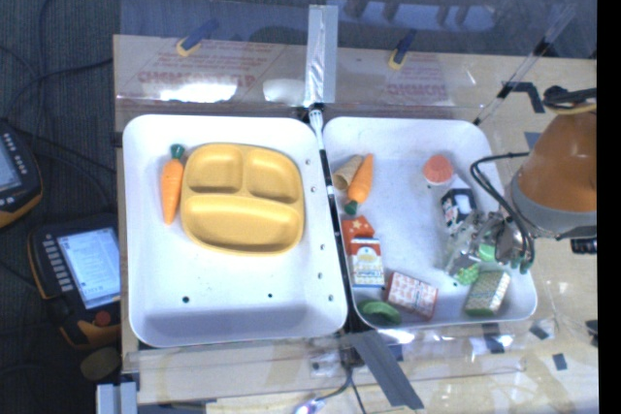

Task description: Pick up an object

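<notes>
Gripper (482, 245) is reaching down into the right bin (408, 133) from the right; finger state: cannot tell, detail too cluttered. Directly under and touching it, a green item (469, 272) and a pale green box (488, 291) are lying on the bin floor. Nothing is visibly lifted yet. Judged: approach done, grasp and lift remaining. Further left of it, the carrot (361, 177) is waiting untouched.
</notes>
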Available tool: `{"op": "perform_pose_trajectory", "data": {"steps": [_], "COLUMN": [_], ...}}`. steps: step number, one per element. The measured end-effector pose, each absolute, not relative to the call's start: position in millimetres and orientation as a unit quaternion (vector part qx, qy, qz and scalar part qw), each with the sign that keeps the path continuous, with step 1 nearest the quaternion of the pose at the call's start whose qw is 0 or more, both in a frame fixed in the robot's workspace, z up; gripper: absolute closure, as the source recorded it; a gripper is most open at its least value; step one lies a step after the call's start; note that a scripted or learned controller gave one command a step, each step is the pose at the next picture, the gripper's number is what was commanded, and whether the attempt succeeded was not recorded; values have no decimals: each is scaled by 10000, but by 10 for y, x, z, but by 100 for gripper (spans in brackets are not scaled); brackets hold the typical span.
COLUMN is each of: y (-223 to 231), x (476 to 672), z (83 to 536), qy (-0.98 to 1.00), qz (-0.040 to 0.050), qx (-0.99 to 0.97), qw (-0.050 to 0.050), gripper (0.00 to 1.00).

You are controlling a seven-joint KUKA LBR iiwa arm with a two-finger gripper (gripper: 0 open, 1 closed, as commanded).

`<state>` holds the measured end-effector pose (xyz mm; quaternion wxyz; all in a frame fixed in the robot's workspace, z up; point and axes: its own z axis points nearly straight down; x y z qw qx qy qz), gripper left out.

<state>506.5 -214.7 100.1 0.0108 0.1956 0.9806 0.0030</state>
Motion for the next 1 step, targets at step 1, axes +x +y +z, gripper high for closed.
{"op": "perform_pose_trajectory", "data": {"steps": [1], "y": [-2005], "x": [5167], "z": [902], "qy": [9536], "qz": [-17], "qx": [3010], "qw": [49], "gripper": [100]}}
